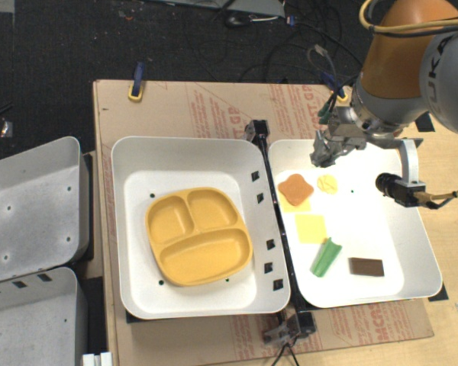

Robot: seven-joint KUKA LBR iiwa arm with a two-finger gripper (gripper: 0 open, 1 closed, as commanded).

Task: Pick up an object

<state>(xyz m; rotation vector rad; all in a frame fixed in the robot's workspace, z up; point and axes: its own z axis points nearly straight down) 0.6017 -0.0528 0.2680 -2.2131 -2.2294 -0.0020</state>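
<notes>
The right bin (pixel 412 269) holds an orange rounded piece (pixel 295 190), a small yellow round piece (pixel 327 184), a yellow square (pixel 311 228), a green stick-like object (pixel 325 257) and a brown block (pixel 366 267). My gripper (pixel 323 154) hangs over the bin's far left part, just above and behind the orange and small yellow pieces. Nothing shows between its fingers. The left bin (pixel 130 280) holds a yellow divided tray (pixel 198 235).
A black divider with clips (pixel 269 204) runs between the two bins. A black cylindrical part (pixel 393 188) sticks out over the right bin's right side. Cables lie behind the bench, and grey bin lids (pixel 30 204) rest at the far left.
</notes>
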